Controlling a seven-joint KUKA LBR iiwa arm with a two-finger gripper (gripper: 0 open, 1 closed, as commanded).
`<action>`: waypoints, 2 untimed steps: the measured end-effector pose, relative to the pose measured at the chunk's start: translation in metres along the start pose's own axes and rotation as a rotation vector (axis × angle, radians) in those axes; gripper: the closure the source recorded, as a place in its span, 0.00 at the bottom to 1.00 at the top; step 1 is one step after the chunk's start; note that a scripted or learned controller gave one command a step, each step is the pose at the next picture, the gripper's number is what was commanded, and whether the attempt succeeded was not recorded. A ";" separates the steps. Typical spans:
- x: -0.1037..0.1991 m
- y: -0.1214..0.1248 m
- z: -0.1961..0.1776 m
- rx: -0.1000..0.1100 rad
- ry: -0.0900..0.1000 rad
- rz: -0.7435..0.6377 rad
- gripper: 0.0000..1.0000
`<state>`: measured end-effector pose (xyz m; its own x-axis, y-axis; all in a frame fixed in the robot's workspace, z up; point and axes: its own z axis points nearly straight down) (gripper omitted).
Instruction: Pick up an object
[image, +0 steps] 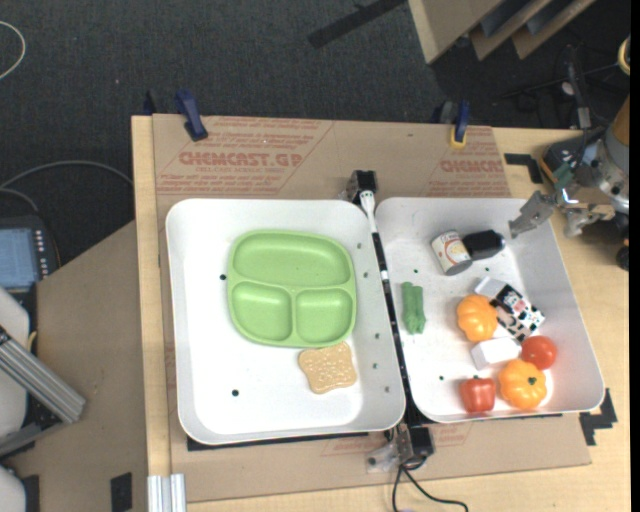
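The right bin (560, 270) holds several small things. A white can (450, 250) lies beside a black piece (483, 242) near the back. A green bean pod (412, 307) lies by the left wall. Toward the front sit an orange pepper (477, 317), a black-and-white spotted toy (518, 310), a white block (495, 352), a red tomato (539, 352), an orange pumpkin (523, 384) and a red pepper (478, 394). My gripper (530, 213) hangs over the bin's back right corner, to the right of the black piece, with nothing seen in it.
The left bin (195, 330) carries a green divided plate (292, 288) and a slice of toast (329, 368) in front of it. A ridge (385, 300) separates the two bins. Blue clamps (190, 115) hold the cardboard base at the back.
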<state>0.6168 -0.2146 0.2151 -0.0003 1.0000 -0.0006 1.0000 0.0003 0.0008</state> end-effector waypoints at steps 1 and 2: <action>0.000 0.001 -0.011 -0.004 -0.002 -0.001 1.00; -0.005 0.020 -0.180 -0.019 -0.008 -0.002 1.00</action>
<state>0.6369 -0.2195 0.3955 -0.0025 1.0000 -0.0084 0.9998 0.0026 0.0200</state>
